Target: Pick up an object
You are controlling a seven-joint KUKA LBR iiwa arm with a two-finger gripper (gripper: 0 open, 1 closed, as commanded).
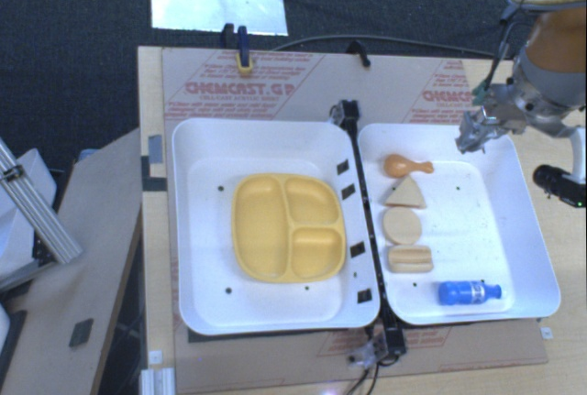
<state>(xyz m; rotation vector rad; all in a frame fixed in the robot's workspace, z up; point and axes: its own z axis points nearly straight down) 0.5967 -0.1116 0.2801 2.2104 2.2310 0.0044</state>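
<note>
My gripper (473, 135) hangs over the back right part of the right bin (514, 210), above the bin floor and apart from every object. In that bin, down its left side, lie an orange toy drumstick (405, 166), a tan wedge (404, 193), a round tan biscuit (401, 225) and a pale hot-dog bun (409, 257). A blue bottle (468, 292) lies on its side near the front edge. Nothing shows between the fingers.
The left bin (202, 201) holds a yellow divided plate (286, 226). A black hinge strip (359, 201) runs between the bins. A blue and yellow clamp (243, 49) sits at the bench's back edge. A black fitting (559, 182) juts in at the right.
</note>
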